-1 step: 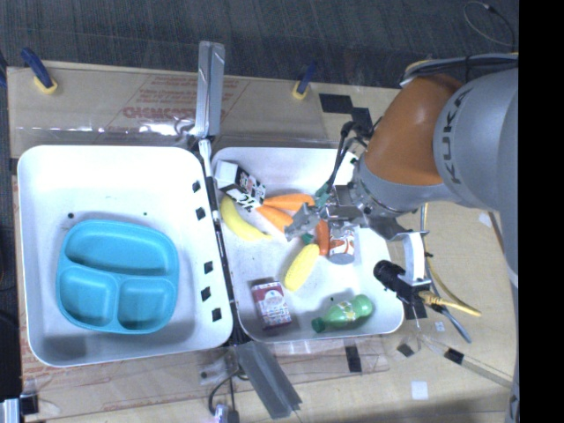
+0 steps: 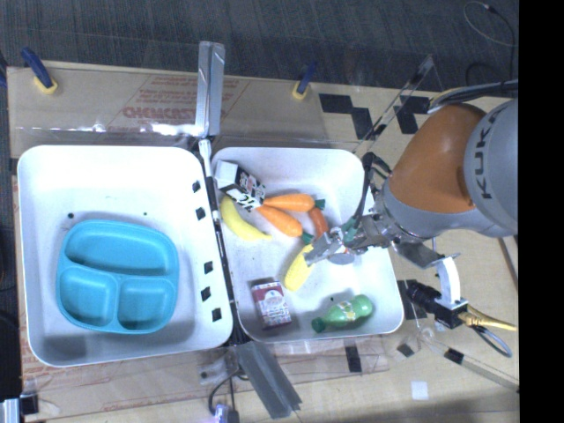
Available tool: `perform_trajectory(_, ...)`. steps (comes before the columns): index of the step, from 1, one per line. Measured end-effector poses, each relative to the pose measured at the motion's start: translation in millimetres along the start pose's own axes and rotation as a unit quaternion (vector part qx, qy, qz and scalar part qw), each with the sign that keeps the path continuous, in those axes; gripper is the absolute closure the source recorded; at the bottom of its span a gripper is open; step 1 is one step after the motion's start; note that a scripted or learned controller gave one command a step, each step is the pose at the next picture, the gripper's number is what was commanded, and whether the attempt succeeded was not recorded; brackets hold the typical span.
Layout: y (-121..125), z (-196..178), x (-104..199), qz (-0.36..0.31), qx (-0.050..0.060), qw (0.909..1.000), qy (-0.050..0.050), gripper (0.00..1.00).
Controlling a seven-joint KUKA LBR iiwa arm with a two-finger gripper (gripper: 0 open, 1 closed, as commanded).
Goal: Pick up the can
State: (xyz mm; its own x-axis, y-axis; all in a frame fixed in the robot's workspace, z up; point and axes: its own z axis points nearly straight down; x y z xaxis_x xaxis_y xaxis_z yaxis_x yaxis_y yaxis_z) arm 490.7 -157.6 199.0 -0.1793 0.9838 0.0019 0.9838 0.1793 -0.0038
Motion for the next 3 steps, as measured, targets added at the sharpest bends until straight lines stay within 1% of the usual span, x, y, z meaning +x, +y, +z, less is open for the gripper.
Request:
perform_trajectory(1, -12, -1, 8, -0.088, 0.000, 0.9961, 0.000, 0.00)
perform_trajectory(2, 38, 67, -37, -0.068, -0.001, 0.9977, -0.001, 0.00)
perform_trajectory(3, 26, 103, -42, -0.053, -0.008, 0.9986, 0.007, 0.00)
